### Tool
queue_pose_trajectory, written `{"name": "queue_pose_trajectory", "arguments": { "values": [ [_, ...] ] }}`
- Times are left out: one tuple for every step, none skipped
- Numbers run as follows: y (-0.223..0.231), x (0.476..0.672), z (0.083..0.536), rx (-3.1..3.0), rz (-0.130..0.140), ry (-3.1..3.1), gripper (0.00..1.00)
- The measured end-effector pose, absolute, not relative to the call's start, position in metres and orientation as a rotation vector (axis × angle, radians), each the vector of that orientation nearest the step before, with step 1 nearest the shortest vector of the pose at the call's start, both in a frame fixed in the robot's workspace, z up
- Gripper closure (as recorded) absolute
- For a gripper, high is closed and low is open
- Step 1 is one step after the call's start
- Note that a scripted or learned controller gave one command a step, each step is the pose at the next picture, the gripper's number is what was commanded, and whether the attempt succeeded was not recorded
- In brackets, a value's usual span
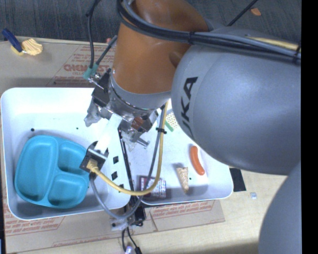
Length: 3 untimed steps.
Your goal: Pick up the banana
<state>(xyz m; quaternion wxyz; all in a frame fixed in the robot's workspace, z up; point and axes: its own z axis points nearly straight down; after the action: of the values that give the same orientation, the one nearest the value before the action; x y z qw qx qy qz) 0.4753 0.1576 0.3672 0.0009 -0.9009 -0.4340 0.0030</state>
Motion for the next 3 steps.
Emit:
{"name": "queue_pose_trajectory", "arguments": {
  "values": [
    [0.2184,0.5183,0.4298,-2.843,0.003,-1.335,0.00],
    [0.2192,0.5177,0.4390,-2.836,0.012,-1.348,1.00],
    [0.2192,0.5177,0.4388,-2.836,0.013,-1.348,0.00]
  ]
}}
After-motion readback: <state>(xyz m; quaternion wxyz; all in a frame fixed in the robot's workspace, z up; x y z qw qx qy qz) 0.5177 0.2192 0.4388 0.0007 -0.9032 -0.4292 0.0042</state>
